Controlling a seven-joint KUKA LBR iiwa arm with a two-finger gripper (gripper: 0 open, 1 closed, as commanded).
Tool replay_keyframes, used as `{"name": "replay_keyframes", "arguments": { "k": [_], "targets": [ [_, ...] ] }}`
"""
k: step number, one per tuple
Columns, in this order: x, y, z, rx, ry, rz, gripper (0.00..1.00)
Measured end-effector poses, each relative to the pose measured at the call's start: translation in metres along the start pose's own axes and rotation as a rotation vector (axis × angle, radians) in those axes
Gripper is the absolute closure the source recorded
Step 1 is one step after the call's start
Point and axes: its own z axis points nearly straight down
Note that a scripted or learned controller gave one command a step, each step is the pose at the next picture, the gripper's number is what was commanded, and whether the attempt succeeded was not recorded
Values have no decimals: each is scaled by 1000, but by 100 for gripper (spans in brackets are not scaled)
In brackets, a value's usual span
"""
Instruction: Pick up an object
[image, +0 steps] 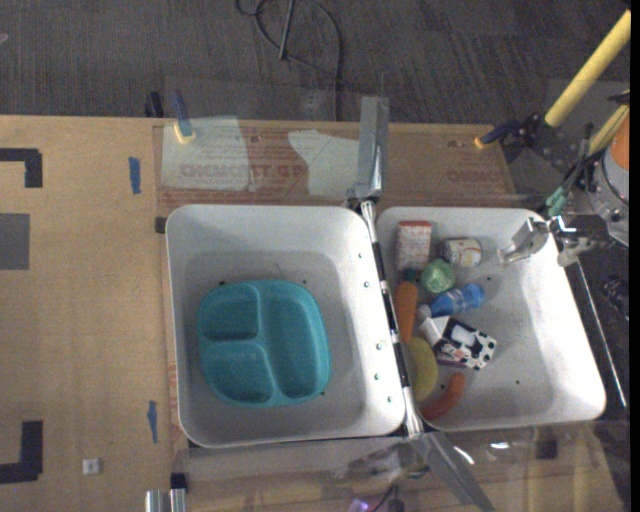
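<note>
The right bin (560, 330) holds several small objects along its left side. Among them are a white and red carton (413, 243), a can (460, 250), a green ball (437, 276), a blue bottle (458, 299) and an orange carrot (405, 305). Nearer the front lie a black and white box (465, 343), a yellow-green piece (422, 368) and a red sausage shape (446, 397). My gripper (525, 242) hangs over the bin's upper right part, just right of the can and apart from it. Nothing is seen in its grasp.
A teal divided plate (264, 342) lies in the left bin (200, 250). A metal divider (372, 160) runs between the bins at the back. A yellow pole (590, 70) and clamps stand beyond the right bin's far corner.
</note>
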Motion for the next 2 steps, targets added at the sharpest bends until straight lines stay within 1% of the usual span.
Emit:
{"name": "replay_keyframes", "arguments": {
  "k": [1, 2],
  "targets": [
    [30, 37, 139, 0, 0, 95, 0],
    [-2, 43, 191, -8, -1, 78, 0]
  ]
}}
